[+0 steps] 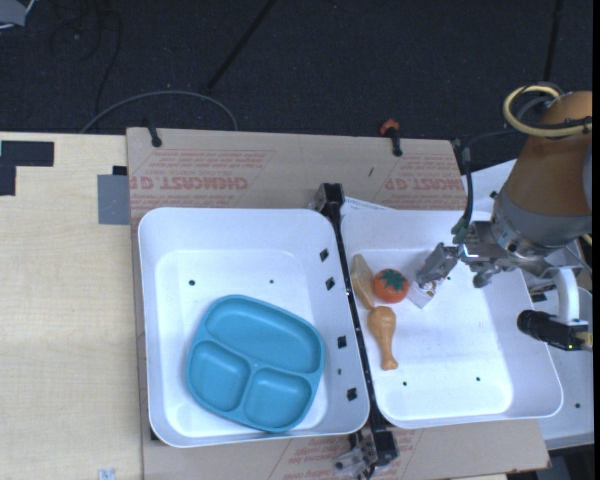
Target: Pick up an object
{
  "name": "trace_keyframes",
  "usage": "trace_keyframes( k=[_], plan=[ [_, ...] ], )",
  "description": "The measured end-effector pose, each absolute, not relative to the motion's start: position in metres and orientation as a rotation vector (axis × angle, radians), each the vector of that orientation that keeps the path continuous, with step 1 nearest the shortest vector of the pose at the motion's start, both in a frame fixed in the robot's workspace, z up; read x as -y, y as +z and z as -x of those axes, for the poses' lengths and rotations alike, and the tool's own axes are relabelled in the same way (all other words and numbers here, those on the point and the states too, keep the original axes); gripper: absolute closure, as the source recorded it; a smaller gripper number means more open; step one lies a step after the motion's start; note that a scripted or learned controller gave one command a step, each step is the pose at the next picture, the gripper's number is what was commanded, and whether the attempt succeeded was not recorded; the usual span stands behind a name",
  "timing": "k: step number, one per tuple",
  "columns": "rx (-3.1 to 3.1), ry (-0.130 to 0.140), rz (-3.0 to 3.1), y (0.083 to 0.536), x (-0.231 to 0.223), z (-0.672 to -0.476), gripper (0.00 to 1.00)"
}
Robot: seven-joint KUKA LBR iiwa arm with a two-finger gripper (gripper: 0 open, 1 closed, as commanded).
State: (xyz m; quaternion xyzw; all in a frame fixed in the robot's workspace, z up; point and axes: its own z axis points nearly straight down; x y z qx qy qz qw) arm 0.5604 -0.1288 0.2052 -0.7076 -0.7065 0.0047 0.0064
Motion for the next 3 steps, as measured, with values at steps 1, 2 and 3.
trace_keyframes(
  k=[1, 2, 3],
  plan=[
    [2.219, 0.003, 2.219, 0.212, 0.129, -0.563, 0.00],
    [2.215, 0.008, 2.217, 0.153, 0.137, -0.561, 0.00],
    [2.216, 0.006, 2.217, 0.110, 0.136, -0.558, 0.00]
  ],
)
